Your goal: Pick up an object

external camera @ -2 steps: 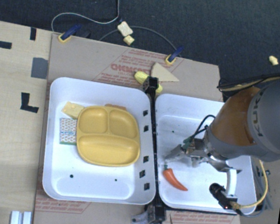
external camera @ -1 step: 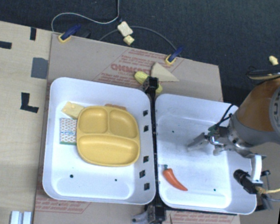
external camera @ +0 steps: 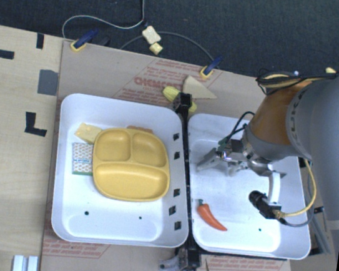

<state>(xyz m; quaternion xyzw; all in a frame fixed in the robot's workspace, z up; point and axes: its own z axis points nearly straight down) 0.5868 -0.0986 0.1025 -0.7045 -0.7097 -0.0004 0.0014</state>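
Observation:
An orange carrot-shaped toy [external camera: 211, 215] lies in the right bin [external camera: 279, 243], near its front left corner. My gripper [external camera: 221, 161] hangs low over the upper left part of that bin, well behind the toy and apart from it. Nothing shows in its grasp. In the left bin [external camera: 111, 227] a yellow divided plate [external camera: 132, 164] lies in the middle. A small patterned pad [external camera: 81, 158] and a pale yellow piece [external camera: 86, 132] lie against the plate's left side.
The grey arm with its orange band [external camera: 276, 116] covers the right bin's back right part. A black cable end [external camera: 263, 204] hangs over the bin's right side. A black divider [external camera: 181, 165] runs between the bins. Yellow scraps [external camera: 189, 90] lie behind them.

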